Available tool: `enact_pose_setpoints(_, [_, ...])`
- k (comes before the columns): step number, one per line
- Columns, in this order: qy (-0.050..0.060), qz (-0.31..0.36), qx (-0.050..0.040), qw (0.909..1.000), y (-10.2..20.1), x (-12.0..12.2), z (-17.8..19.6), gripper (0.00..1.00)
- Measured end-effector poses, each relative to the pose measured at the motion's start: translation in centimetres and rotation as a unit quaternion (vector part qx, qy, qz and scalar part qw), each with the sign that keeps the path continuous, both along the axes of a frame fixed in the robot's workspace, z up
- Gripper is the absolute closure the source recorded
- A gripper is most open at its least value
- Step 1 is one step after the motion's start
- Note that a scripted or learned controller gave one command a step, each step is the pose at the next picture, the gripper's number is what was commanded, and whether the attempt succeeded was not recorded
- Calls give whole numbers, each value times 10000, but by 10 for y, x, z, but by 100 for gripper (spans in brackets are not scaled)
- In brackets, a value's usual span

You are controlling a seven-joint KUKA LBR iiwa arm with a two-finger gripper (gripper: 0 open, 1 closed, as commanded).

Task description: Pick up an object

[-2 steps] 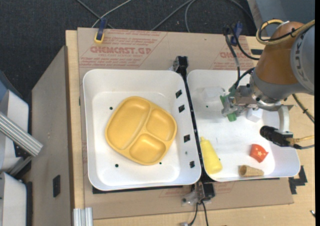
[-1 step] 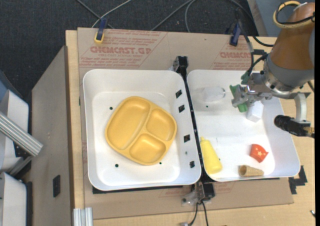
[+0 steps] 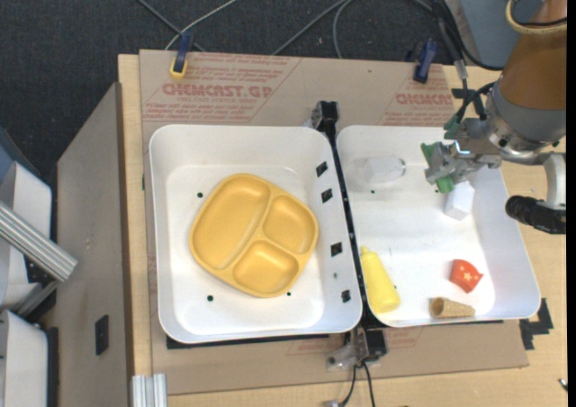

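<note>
Bench (image 3: 225,81): brown board with red printed lettering along its far edge, resting on a dark floor; two blue clamps on the far edge.
Left bin (image 3: 166,216): shallow, white, rounded corners, on the left half of the board.
Yellow plate (image 3: 254,234): three compartments, lying flat near the middle of the left bin, turned at a slant.
Right bin (image 3: 513,279): shallow, white, just beside the left bin, a black divider strip running between the two.
Clear cup (image 3: 378,169): see-through and hard to make out, lying in the far left part of the right bin.
Yellow bottle (image 3: 378,281): lying in the near left corner of the right bin, against the left wall.
Red object (image 3: 464,275): small, in the near right part of the right bin.
Tan cone (image 3: 450,308): lying on its side at the near edge of the right bin, just near of the red object.
White block (image 3: 458,200): small, pale, in the far right part of the right bin, directly below the gripper.
Arm (image 3: 535,72): grey with an orange band, reaching in from the right over the far right of the right bin.
Gripper (image 3: 443,171): pointing down above the far right part of the right bin, green-tipped fingers close to the white block; impossible to tell whether apart, together or clamped on the block.
</note>
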State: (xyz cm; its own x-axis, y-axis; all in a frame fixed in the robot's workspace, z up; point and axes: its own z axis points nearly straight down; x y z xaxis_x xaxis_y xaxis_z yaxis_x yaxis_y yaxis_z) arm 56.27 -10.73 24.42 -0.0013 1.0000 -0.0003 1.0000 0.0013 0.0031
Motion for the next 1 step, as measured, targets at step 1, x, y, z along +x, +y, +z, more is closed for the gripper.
enact_pose_setpoints(1, [2, 29, 10, 10000, 54, 18, 6, 100])
